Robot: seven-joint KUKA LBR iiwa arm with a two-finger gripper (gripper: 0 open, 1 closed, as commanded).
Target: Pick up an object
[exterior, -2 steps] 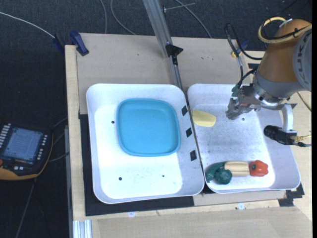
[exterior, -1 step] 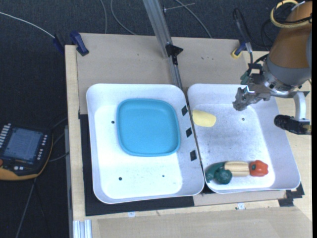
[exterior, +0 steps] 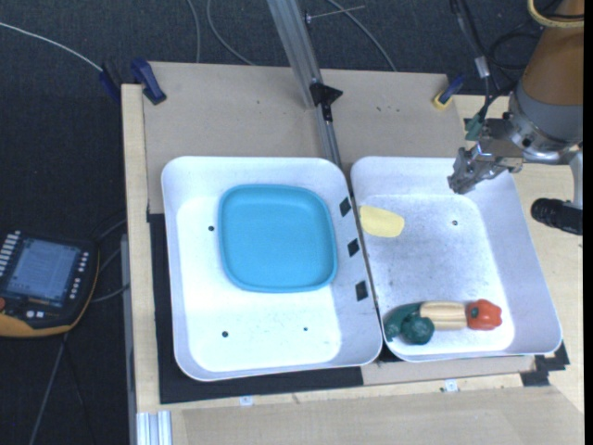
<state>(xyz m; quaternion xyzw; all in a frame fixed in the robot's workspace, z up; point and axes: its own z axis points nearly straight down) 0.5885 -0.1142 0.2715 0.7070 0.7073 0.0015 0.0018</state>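
A: Your gripper [exterior: 468,176] hung over the far right corner of the right bin [exterior: 523,248], just above the rim. Metal, dark, blurry. Nothing sat between the fingers; you couldn't tell from this angle if they were spread or closed.

B: And your arm [exterior: 554,82]?

A: It came in from the right, orange band above a grey wrist.

B: What could you have picked?

A: In the right bin you had a yellow piece [exterior: 381,221], smooth and rounded, lying flat near the far left wall, long axis roughly left to right, narrower end toward the right. Well apart from the gripper. Along the near wall you had a row touching end to end: green lump [exterior: 410,326], dark and knobbly, then a tan cylinder [exterior: 443,315], matte, long axis left to right, then a red piece [exterior: 483,314], glossy and round.

B: Left bin [exterior: 185,248]?

A: You had a blue plate [exterior: 277,237] there, plastic, square with rounded corners, shallow rim, lying flat mid-bin. Both bins white, glossy; the right one's floor looked speckled.
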